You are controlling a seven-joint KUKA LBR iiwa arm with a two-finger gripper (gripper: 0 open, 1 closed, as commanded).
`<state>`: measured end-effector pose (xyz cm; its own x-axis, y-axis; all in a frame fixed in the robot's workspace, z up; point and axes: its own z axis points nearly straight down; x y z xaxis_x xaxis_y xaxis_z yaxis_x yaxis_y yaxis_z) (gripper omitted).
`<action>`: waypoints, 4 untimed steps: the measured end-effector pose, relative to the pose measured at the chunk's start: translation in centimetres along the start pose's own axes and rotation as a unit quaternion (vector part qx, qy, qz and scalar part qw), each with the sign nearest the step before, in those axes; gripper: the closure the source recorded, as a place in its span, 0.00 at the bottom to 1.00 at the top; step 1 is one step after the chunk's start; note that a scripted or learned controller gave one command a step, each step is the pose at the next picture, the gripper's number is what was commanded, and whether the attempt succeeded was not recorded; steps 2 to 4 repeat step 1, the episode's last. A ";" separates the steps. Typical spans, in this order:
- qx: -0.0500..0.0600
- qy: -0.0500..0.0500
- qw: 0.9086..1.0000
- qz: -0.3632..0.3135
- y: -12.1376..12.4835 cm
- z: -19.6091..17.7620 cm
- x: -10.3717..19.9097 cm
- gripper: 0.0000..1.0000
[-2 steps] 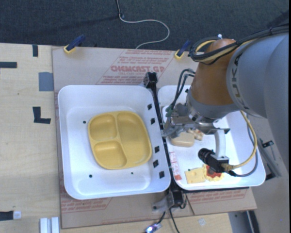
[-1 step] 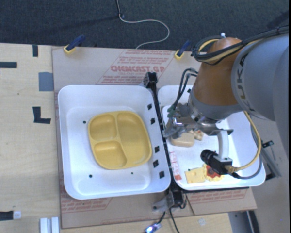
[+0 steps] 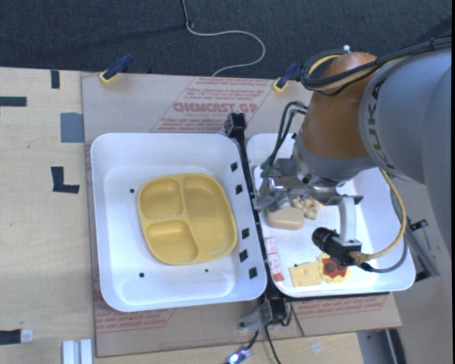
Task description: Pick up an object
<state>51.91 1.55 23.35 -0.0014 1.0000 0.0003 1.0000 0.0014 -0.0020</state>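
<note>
I reach in from the right over the right-hand bin, my grey arm and its orange band covering much of that bin's upper half. My gripper hangs low near the bin's left wall, just above a pale tan lump that looks like a bread roll or a wedge of toy food. The lump lies on the bin floor, close beside the divider between the two bins. Just to its right, touching or nearly touching it, sits a small pale piece with reddish spots, partly hidden under my wrist. From this angle my wrist hides how my gripper stands, and I cannot tell whether it has hold of anything; the lump appears to rest on the floor rather than hang from me.

Nearer the front edge of the same bin lie a flat yellow piece and a small red-orange piece, touching each other. A black fitting on a yellow cable hangs from my arm just above them.

In the left-hand bin a yellow plate with three compartments lies flat near the middle, tilted slightly in its placing. Both bins sit on a cardboard sheet with red printing, held at the back by two blue and yellow clamps. A thin white cord loops across the dark floor behind.
</note>
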 end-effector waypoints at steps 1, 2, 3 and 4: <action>0.000 0.000 1.000 0.000 -0.4 0.0 -0.2 1.00; 0.000 0.000 1.000 0.000 -0.4 0.0 -0.2 1.00; 0.000 0.000 1.000 0.000 -0.4 0.0 -0.2 1.00; 0.000 0.000 1.000 0.000 -0.4 0.0 -0.2 1.00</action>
